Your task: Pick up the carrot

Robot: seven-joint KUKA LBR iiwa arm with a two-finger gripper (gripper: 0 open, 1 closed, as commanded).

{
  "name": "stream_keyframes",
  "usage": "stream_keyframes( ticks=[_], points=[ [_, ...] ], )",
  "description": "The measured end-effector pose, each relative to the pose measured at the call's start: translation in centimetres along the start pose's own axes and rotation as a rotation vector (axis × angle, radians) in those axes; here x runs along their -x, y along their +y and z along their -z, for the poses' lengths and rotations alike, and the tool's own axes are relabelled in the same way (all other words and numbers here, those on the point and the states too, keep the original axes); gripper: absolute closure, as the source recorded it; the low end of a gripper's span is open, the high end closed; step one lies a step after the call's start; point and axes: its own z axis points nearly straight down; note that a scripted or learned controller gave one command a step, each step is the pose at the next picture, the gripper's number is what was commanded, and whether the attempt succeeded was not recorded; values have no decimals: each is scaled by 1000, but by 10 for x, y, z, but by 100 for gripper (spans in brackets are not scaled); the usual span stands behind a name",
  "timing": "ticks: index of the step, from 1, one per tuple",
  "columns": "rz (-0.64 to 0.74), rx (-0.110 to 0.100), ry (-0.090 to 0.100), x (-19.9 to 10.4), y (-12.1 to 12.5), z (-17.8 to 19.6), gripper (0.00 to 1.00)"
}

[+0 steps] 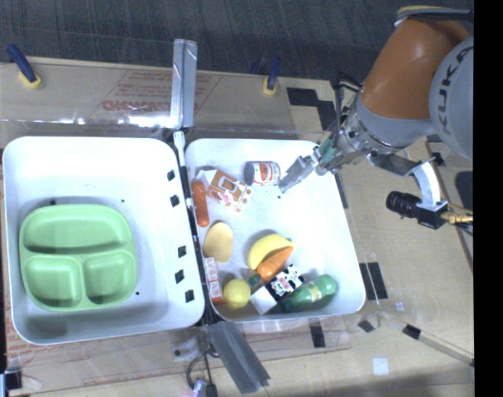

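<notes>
The carrot (274, 264) is a short orange piece lying at a slant in the lower middle of the right bin (334, 222). It rests against the lower edge of a yellow banana (266, 247). My gripper (289, 178) hangs over the upper part of the same bin, beside a small can (261, 172), well above and apart from the carrot. Nothing shows in its grasp.
Around the carrot lie a lemon (237, 293), a green bottle (311, 292), a black-and-white item (285, 284) and a pale yellow piece (219, 241). A sausage (201, 203) and a snack packet (227, 188) sit upper left. The left bin holds a green divided tray (76, 255).
</notes>
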Motion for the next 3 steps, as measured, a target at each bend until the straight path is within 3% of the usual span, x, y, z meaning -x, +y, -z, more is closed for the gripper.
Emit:
stream_keyframes(
  ticks=[1, 2, 3],
  points=[
    [211, 2, -2, 42, 21, -43, 0],
    [280, 0, 1, -1, 33, -50, 0],
    [406, 1, 0, -3, -18, -176, 0]
  ],
)
